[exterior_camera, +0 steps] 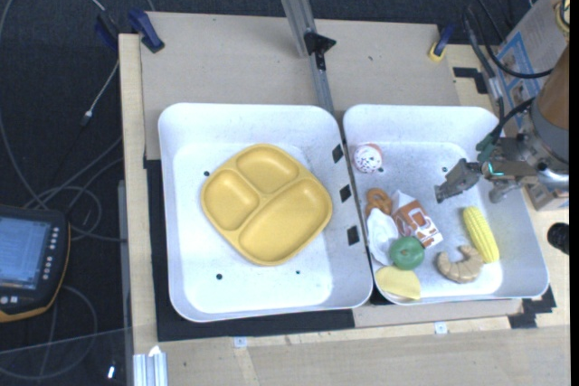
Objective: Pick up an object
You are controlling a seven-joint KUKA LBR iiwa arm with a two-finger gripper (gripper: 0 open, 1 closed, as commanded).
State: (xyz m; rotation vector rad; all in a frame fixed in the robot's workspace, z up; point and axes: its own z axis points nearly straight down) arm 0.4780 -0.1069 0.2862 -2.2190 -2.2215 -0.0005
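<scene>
Tabletop [226, 59] of pale wood, dark carpet around it. Pincer [466, 181] open, nothing held, above the right bin [425, 117], near corn [480, 233].

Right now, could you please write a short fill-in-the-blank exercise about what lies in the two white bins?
1. The yellow divided plate lies in the ______ bin of the camera view.
2. The corn cob is coloured ______.
3. The gripper hovers above the ______ bin of the camera view.
4. The plate has ______ compartments.

Missing words: left; yellow; right; three
</scene>
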